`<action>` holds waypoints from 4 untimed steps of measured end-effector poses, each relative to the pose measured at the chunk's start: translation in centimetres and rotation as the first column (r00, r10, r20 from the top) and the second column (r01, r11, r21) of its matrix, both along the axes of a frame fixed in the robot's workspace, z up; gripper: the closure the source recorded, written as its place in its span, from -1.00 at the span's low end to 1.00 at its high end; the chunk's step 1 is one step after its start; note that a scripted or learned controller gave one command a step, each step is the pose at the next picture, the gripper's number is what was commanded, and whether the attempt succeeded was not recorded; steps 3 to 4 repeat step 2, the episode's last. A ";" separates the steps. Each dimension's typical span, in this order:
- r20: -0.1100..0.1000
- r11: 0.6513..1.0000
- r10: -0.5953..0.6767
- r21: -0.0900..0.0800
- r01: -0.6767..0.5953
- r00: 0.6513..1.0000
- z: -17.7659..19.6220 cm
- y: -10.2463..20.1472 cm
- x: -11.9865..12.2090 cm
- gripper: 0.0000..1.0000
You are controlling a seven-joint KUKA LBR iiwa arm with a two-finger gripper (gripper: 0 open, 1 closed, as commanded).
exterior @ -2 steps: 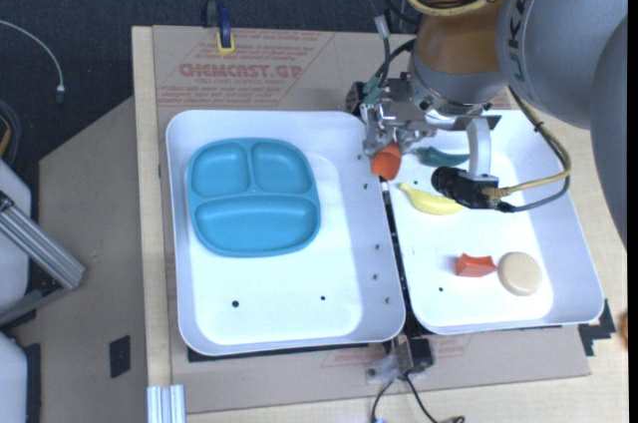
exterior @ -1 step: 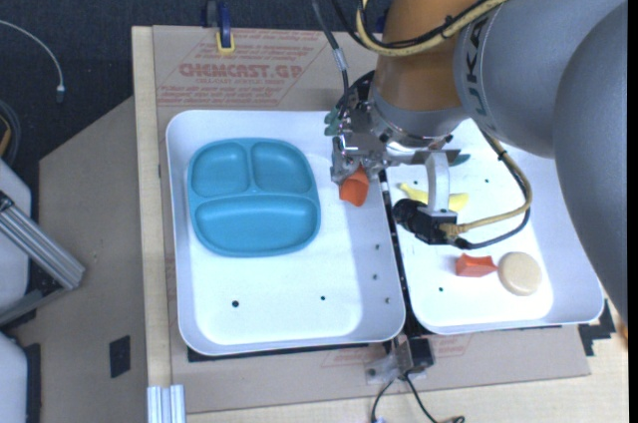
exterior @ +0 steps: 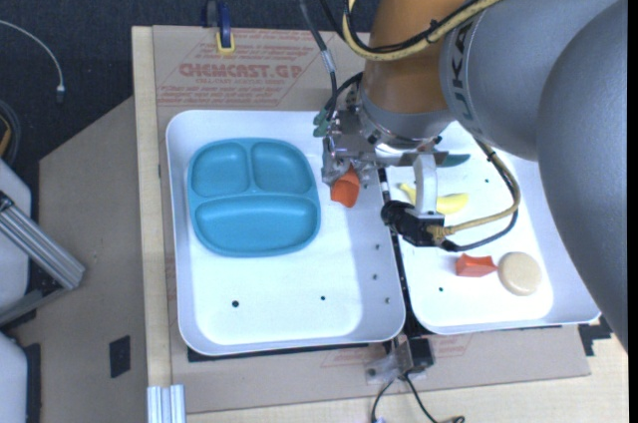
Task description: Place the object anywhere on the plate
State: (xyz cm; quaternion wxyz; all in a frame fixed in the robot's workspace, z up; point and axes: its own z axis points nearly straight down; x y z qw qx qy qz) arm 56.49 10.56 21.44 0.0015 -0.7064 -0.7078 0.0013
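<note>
A blue three-compartment plate [exterior: 254,197] lies in the left white bin [exterior: 269,311]. My gripper [exterior: 345,180] hangs over the left bin's right side, just right of the plate's edge. A small orange object [exterior: 345,191] sits between its fingers, so the gripper is shut on it. The object is above the bin floor, beside the plate and not over it. The grey arm with its orange band covers much of the right bin.
The right bin [exterior: 498,306] holds a yellow piece [exterior: 451,204], an orange-red piece [exterior: 476,263], a round beige item [exterior: 520,272] and a teal item [exterior: 457,157]. A black cable [exterior: 469,226] loops below the wrist. Cardboard [exterior: 249,67] lies behind the bins.
</note>
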 end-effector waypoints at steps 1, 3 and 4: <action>0.007 1.000 -0.001 0.001 0.001 1.000 2.1 0.3 -0.4 1.00; 0.004 1.000 -0.002 0.000 0.002 1.000 1.9 0.3 -0.4 -1.00; 0.004 1.000 -0.002 0.000 0.002 1.000 1.9 0.3 -0.4 -1.00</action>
